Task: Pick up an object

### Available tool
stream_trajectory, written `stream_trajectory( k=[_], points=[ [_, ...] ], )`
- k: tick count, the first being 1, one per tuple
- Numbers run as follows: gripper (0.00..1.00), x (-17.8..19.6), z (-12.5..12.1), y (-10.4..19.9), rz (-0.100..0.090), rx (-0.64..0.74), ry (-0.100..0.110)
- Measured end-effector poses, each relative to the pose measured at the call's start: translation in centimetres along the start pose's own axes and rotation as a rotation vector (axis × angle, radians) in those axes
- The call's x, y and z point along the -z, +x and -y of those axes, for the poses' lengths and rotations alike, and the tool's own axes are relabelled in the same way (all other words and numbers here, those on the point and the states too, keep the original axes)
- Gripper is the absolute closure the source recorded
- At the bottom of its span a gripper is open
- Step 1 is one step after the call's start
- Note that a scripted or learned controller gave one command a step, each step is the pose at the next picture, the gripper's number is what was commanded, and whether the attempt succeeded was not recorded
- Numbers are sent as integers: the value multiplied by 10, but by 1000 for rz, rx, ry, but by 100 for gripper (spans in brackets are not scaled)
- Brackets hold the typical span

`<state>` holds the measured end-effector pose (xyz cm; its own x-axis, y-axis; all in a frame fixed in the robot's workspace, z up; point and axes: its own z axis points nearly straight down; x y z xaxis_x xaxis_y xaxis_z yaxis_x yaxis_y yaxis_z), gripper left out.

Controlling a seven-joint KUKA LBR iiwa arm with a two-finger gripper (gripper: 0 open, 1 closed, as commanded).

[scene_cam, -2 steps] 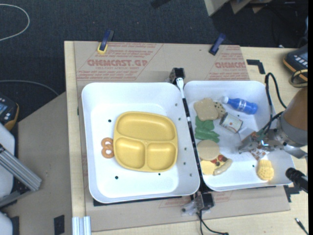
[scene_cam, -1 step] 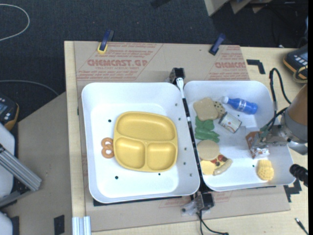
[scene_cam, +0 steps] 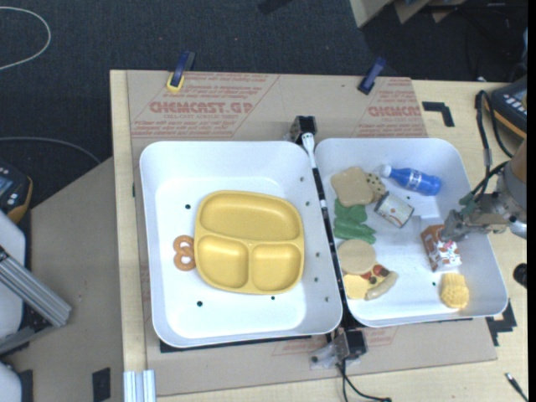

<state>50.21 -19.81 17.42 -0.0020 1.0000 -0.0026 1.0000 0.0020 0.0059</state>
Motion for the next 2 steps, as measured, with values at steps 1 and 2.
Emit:
stream_trajectory(
  k=[1, 2],
  points=[
    [100, 54, -2, -1, 2, 0, -2],
    [100, 59, -31, 41, -2, 4, 0]
  ],
)
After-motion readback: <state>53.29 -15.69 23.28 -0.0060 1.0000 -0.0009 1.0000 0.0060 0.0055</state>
